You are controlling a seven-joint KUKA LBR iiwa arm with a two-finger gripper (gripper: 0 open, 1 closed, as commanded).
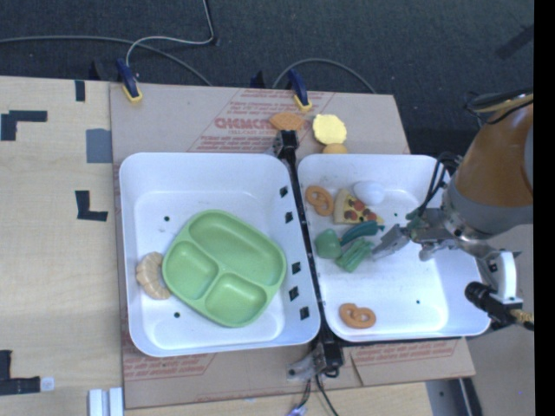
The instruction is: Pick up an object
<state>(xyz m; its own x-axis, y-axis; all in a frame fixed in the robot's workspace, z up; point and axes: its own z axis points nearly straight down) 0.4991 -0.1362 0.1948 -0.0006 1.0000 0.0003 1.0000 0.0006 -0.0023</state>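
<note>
In the left bin a green divided plate lies tilted, with a tan cookie-like piece tucked at its nine o'clock; none of that is near the arm. Across the divider, the right bin holds a crowded little heap: a pretzel, a pizza slice, a white piece, and below them a green toy and teal pieces touching one another. A second pretzel lies alone at six o'clock.

The hand comes in from three o'clock, its tip just beside the teal pieces; whether it's open or closed I cannot tell from here. The trouble, I'd say, is the crowding (everything there touches something else): closing could nudge the pieces apart, or catch two at once and drop both. A slanted approach could also just skid a piece along the floor.
</note>
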